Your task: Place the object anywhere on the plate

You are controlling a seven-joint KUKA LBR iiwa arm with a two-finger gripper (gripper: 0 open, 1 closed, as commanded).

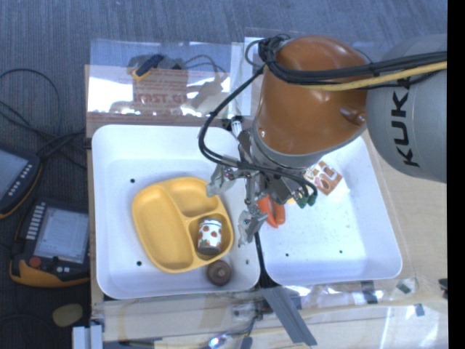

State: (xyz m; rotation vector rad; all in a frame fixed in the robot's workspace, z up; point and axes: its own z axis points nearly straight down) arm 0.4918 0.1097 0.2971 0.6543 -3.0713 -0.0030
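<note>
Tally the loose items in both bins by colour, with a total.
Yellow: 1, the divided plate
White with spots: 1, a small cup on the plate
Brown: 1, a round piece
Orange: 1, an object
Orange-and-white: 1, a packet
Total: 5

A yellow divided plate [171, 224] lies flat in the left white bin [116, 158]. A small white, red-spotted cup-like object [209, 235] stands upright in the plate's lower right compartment.

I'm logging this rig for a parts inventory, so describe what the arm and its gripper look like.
The arm is grey with black "KUKA" lettering, and a rounded orange band sits above the wrist. Black and yellow cables run across it, and a black cable loops down its side. The gripper is a slim bare-metal assembly.
</note>
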